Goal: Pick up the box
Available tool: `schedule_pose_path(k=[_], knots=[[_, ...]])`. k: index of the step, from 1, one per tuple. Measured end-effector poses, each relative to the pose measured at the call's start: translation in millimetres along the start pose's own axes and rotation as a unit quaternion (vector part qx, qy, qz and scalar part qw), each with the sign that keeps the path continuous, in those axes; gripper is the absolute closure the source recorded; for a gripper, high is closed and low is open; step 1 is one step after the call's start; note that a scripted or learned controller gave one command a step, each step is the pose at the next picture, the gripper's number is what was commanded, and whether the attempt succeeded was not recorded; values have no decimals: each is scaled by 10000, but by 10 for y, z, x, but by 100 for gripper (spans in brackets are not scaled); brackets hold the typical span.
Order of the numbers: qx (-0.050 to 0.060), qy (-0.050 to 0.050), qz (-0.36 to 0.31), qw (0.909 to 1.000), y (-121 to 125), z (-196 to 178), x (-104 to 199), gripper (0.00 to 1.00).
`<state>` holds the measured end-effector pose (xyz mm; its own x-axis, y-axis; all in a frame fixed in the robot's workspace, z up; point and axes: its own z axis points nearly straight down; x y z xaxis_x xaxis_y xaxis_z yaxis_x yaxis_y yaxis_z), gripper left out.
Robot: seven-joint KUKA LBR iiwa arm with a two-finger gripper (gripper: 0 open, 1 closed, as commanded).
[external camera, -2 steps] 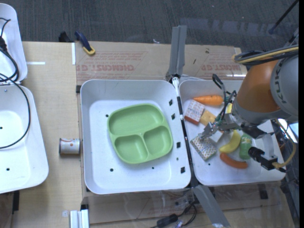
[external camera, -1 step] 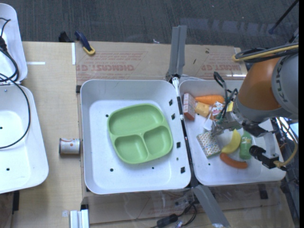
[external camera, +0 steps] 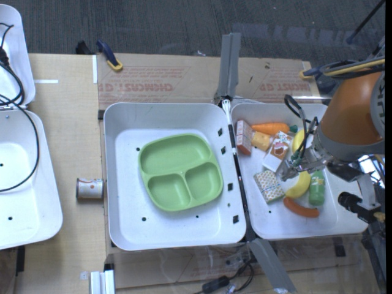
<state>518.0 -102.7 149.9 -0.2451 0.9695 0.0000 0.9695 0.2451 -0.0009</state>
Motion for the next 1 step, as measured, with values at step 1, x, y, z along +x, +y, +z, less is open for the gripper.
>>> schedule_pose_path(k=[1], knots=[[-1,-1,0,10000,-1,-1,-2,0]])
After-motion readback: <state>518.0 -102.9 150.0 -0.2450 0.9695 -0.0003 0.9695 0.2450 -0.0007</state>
